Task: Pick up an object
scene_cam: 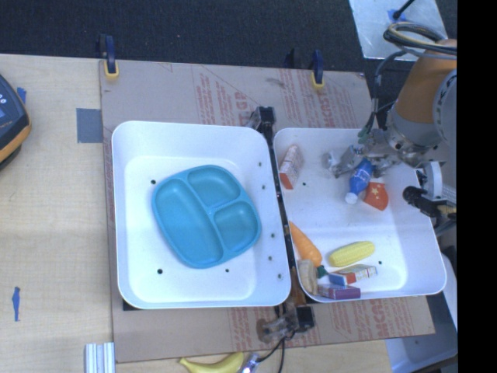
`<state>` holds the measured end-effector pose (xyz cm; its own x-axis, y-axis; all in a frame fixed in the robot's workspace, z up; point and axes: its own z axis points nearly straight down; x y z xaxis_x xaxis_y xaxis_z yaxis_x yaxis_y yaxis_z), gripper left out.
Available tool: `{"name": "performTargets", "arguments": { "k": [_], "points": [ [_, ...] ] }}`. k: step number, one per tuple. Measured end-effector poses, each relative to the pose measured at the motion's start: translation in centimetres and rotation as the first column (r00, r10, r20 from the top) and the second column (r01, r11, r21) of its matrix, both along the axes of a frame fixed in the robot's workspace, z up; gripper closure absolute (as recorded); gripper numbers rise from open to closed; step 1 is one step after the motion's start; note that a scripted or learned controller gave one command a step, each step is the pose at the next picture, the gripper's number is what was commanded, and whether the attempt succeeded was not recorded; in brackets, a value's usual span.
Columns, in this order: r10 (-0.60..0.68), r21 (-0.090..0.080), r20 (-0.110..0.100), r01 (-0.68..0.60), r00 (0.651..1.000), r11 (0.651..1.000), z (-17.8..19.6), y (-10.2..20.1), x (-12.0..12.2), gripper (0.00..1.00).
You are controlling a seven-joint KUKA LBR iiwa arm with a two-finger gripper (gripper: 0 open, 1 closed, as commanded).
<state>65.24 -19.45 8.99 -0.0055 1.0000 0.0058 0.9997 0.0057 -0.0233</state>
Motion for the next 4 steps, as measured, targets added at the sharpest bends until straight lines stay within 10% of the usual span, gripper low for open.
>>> {"name": "performTargets", "arguments": {
  "k": [1, 2, 3, 4],
  "points": [
    [-0.001, -0.005, 0.003, 0.001, 1.0, 1.0, 0.1, 2.0, 0.0, 0.0],
    [-0.002, -0.007, 0.019, 0.002, 1.0, 1.0, 0.2, -1.5, -4.6, 0.0],
    [0.0, -0.004, 0.018, 0.0, 1.0, 1.0, 0.1, 2.2, -15.3, 0.0],
    [-0.001, -0.005, 0.019, 0.001, 1.0, 1.0, 0.1, 4.1, -17.7, 0.0]
  ]
}}
